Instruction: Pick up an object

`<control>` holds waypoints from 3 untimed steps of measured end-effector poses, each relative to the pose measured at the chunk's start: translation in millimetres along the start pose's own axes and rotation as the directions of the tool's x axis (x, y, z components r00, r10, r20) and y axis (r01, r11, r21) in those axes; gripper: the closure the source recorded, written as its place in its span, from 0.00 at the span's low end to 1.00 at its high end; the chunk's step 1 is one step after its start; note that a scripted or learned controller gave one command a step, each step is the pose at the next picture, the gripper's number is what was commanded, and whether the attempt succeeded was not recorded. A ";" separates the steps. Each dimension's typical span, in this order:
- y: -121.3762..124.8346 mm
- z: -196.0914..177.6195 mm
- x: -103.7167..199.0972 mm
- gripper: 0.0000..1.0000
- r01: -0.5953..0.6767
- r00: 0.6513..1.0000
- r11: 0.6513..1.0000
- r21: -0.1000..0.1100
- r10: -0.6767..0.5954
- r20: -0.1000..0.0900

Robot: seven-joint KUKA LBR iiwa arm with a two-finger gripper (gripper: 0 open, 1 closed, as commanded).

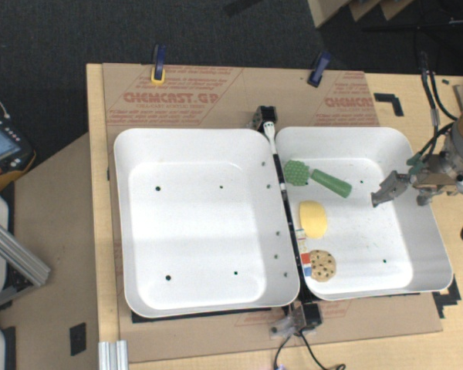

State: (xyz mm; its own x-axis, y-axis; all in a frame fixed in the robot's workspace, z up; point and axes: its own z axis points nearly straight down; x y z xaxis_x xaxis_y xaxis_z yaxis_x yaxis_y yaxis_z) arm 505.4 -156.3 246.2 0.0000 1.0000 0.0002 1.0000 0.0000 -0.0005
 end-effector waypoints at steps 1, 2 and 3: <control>-27.0 -116.7 -72.3 0.00 -0.007 1.000 1.000 -0.014 0.007 0.009; -25.3 -120.2 -67.7 1.00 0.000 1.000 1.000 -0.006 0.000 0.004; 35.6 -83.6 -8.4 1.00 0.008 1.000 1.000 0.000 -0.008 -0.002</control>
